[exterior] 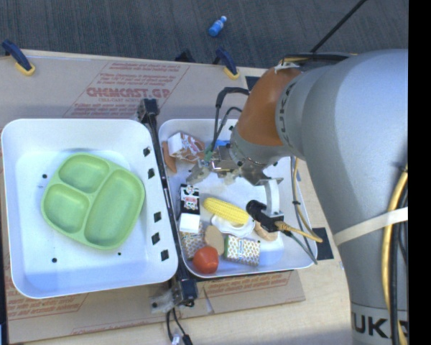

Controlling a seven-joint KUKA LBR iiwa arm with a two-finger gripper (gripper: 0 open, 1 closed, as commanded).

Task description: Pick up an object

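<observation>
Objects (217, 234) heaped in right bin, claw low over their 12 o'clock end

Two white bins side by side on printed cardboard (122, 88). Left bin (14, 149) at 9 o'clock of the bench, right bin (291, 259) at 3 o'clock, touching along a shared edge.

In the right bin, read from its middle:
- yellow corn cob (226, 209) at the centre, lying slantwise
- crumpled snack wrapper (181, 146) at 11 o'clock, against the near-left corner wall
- small black-and-white carton (190, 198) at 9 o'clock, upright by the left wall
- white block (189, 223) at 8 o'clock, just below the carton
- red tomato (206, 259) at 7 o'clock, near the bottom rim
- patterned packet (242, 249) at 6 o'clock, just beside the tomato

Grey arm (345, 128) with orange band (262, 113), reaching in from 3 o'clock. Claw (214, 166) down inside the right bin at about 12 o'clock, between wrapper and corn cob, above the carton. Open or closed: cannot tell, tip too cluttered and small to read. Nothing seen gripped.

In the left bin, only a green divided plate (93, 200), near its centre, flat on the floor.

Blue clamps (18, 56) on the board's far edge at 11 and 12 o'clock. Small blue bottle (217, 26) on the dark carpet beyond, at 12 o'clock.
</observation>
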